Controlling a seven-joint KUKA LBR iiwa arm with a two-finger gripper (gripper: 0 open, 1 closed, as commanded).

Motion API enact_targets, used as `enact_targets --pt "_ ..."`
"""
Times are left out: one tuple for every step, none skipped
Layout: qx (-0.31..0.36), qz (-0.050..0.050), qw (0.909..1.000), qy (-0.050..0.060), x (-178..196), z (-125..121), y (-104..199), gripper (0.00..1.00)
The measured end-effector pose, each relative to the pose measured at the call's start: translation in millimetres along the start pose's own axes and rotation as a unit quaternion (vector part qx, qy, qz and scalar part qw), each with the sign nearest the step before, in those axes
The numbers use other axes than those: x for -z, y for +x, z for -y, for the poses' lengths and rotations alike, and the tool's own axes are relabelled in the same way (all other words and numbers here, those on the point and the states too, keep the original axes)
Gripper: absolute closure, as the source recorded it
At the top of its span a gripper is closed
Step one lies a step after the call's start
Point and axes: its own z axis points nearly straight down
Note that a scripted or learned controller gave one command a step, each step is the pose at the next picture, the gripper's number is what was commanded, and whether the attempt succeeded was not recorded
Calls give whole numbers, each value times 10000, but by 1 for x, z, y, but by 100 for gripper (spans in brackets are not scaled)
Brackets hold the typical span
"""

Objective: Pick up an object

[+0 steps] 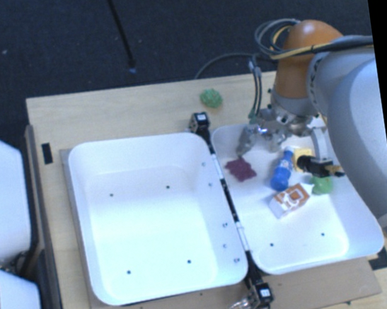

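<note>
The grey arm (347, 103) reaches in from the right over the right bin (334, 241), its pincer (252, 138) hanging near that bin's upper left corner with its fingers spread apart and nothing between them. Just below the pincer, apart from it, a dark red object (240, 169) lies on the bin floor. Further right lie a blue bottle (282, 173), a small orange-and-white packet (289, 199) and a green piece (321, 185) (partly under the arm). The left bin (149, 217) sits alongside, and a green ball (211, 98) rests on the wooden surface (116, 111) behind the bins
</note>
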Motion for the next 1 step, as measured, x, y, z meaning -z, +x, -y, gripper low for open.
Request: enact_targets --pt "-46 -47 10000 39 5 2 -85 0"
